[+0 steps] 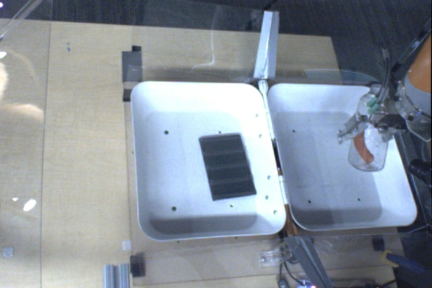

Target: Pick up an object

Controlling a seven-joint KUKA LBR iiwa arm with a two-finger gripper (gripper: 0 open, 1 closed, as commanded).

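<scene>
The arm [420, 81] comes in from the right edge, and its orange band is visible at the top right, above the grey wrist. The gripper [370, 123] hangs over the right side of the right bin [317, 209], pointing down into it. Metal parts and thin cables are around the wrist. A clear cup [368, 152] is directly under the gripper, and it looks like the cup is between the fingers, so the gripper seems to be clenched on the cup's upper part. The cup is transparent plastic or glass, round, and something orange-red shows through its wall; I cannot tell what it is. I also cannot tell if the cup touches the bin floor or is lifted a little.

The right bin is white, shallow, with rounded corners and small dark dots on its floor. The left bin [162, 206] has the same shape and material. In its middle lies a dark pad [227, 166], flat and rectangular, with ribs across it, turned a little to the side. A metal bar [266, 44] goes up from the place where the two bins meet. The bench [81, 145] is light wood.
</scene>
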